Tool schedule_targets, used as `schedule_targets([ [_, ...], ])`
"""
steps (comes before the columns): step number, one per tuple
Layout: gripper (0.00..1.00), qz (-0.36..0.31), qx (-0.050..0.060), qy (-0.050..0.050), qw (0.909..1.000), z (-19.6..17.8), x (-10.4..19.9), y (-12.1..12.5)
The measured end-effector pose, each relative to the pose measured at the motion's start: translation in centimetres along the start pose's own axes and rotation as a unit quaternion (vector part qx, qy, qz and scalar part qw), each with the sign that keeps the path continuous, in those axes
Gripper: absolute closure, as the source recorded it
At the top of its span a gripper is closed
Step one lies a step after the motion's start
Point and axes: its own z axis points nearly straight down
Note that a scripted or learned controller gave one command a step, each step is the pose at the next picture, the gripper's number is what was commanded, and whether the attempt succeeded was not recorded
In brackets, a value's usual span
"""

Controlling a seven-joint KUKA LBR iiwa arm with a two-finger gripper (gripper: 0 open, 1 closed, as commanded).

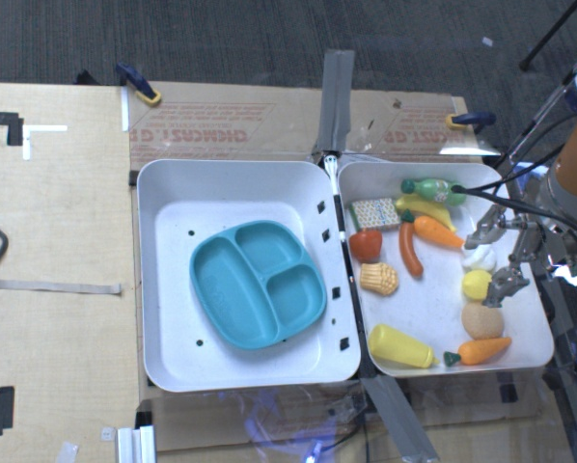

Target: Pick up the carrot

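An orange carrot (483,350) with a dark green stub lies along the front wall of the right bin (539,340). A second orange, tapered piece (437,231) lies near the back, beside a yellow banana (425,208). My gripper (494,258) hovers at the bin's right side, between those two orange pieces. It is open, one finger (481,230) towards the back and the other (507,285) towards the front, with nothing between them. A yellow lemon (476,285) sits just left of the front finger.
The right bin also holds a tan potato (482,322), yellow bottle (400,346), corn cob (378,278), red sausage (410,251), tomato (366,246), speckled sponge (375,213) and green bottle (428,189). A blue divided plate (221,292) lies in the left bin (163,258).
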Motion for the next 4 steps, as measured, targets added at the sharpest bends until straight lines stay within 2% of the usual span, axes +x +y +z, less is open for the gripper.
schedule_targets([
  [1,0.0,-0.004,0.0,0.0,1.0,10.8,-4.2,-1.2],
  [2,0.0,0.216,0.0,-0.001,0.9765,12.1,-8.3,-2.4],
  [3,0.0,0.243,0.0,0.009,0.9701,12.5,-12.8,-3.7],
  [4,0.0,0.326,0.004,0.011,0.9455,12.6,-12.9,-2.3],
])
